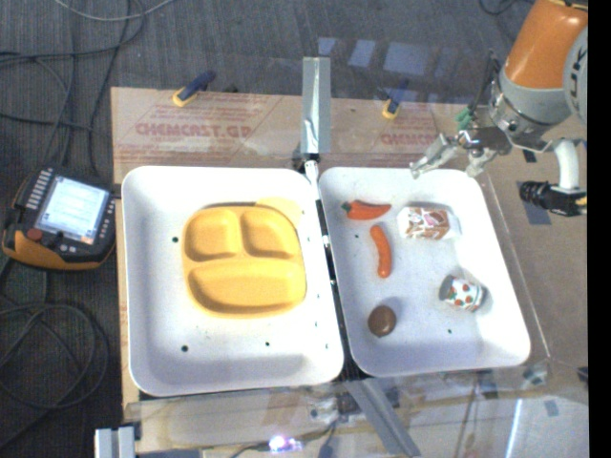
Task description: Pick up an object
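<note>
In the white left bin lies a yellow sectioned tray. The white right bin holds an orange-red carrot at eleven o'clock, an orange sausage, a brown ball at seven, a red-and-white patterned packet and a red-spotted white cup.

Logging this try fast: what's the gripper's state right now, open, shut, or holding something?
Gripper: open, holding nothing, above the far edge of the right bin.
</note>
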Controlling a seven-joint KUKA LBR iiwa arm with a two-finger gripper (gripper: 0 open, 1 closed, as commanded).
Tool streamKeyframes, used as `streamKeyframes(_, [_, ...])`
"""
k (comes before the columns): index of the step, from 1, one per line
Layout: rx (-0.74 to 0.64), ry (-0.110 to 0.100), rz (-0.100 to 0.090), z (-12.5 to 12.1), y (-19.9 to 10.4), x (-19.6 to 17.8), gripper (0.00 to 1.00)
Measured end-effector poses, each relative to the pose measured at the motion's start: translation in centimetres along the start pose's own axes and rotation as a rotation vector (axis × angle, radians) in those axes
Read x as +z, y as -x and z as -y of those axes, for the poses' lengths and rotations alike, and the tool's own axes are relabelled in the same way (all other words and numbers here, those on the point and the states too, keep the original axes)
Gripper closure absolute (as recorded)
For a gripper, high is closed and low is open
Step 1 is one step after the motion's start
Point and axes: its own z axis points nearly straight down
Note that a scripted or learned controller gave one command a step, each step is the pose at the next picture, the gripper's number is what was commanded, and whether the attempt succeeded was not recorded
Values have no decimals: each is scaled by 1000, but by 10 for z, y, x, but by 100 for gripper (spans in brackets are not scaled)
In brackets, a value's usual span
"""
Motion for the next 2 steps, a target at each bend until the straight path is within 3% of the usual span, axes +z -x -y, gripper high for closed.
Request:
streamKeyframes(1, [-45,0,1,-23,-57,-38,100])
streamKeyframes(2, [-73,-1,1,-26,-88,-35,100])
